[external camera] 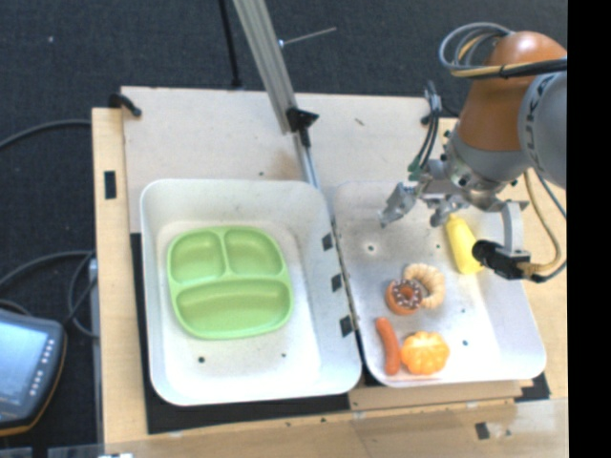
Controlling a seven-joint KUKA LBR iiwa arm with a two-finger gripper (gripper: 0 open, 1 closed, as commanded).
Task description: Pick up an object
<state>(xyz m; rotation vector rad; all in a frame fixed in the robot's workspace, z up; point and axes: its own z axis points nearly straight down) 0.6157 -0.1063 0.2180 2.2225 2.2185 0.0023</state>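
The right bin (368,246) holds a yellow banana-like piece (461,246) at its far right, a tan and brown donut (417,289) in the middle, an orange carrot (388,345) and an orange fruit (425,353) at the front. My gripper (417,210) hangs over the bin's back part, open, with nothing between its fingers. Its left finger (392,205) points at bare bin floor. The right finger (440,214) stands just left of the yellow piece's upper end. The donut lies in front of the gripper, apart from it.
A green divided plate (229,281) lies in the left bin (158,351). A slanted metal post (272,55) rises behind the bins. A black part on a cable (500,257) juts out beside the yellow piece. A grey handheld unit (27,361) sits off the bench at left.
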